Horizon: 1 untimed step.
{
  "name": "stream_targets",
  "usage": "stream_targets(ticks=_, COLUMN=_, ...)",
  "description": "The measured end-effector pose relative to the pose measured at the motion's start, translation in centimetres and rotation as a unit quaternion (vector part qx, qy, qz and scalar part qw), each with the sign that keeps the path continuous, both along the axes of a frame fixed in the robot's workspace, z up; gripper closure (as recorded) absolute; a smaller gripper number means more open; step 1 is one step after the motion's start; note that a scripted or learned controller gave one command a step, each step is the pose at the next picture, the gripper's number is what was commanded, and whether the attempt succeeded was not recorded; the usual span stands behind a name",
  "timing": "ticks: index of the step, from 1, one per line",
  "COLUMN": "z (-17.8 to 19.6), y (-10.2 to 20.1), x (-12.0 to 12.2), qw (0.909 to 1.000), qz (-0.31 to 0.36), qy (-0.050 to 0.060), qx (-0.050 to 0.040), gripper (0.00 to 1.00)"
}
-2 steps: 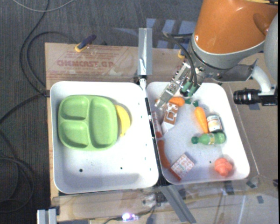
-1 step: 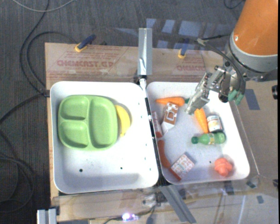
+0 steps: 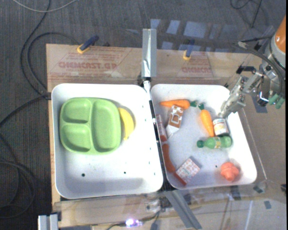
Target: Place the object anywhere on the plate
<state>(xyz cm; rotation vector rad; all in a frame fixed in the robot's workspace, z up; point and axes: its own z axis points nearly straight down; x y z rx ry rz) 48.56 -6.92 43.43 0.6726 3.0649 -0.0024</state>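
Observation:
A green divided plate point(image 3: 91, 125) lies in the upper left of the left bin point(image 3: 105, 176), and a yellow object point(image 3: 128, 122) pokes out from under its right edge. My gripper point(image 3: 230, 107) hangs over the upper right of the right bin point(image 3: 194, 147), open with nothing between its fingers. Its tips are just above a small brown jar point(image 3: 220, 127) with a white label. An orange carrot point(image 3: 207, 121) lies left of the jar, and a green bottle point(image 3: 215, 142) lies on its side just below it.
The right bin also holds a second carrot point(image 3: 175, 103), a small brown-and-white box point(image 3: 175, 117), a long red item point(image 3: 168, 158), a patterned box point(image 3: 188, 168) and an orange lump point(image 3: 229, 171). A metal post point(image 3: 147, 56) stands behind the bins' divide.

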Motion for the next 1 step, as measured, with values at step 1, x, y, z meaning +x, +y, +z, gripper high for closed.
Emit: stream_targets(ticks=1, z=0.00, y=0.01, x=0.00, qw=1.0000, qz=0.000, qy=0.000, qx=0.0000, gripper=0.00)
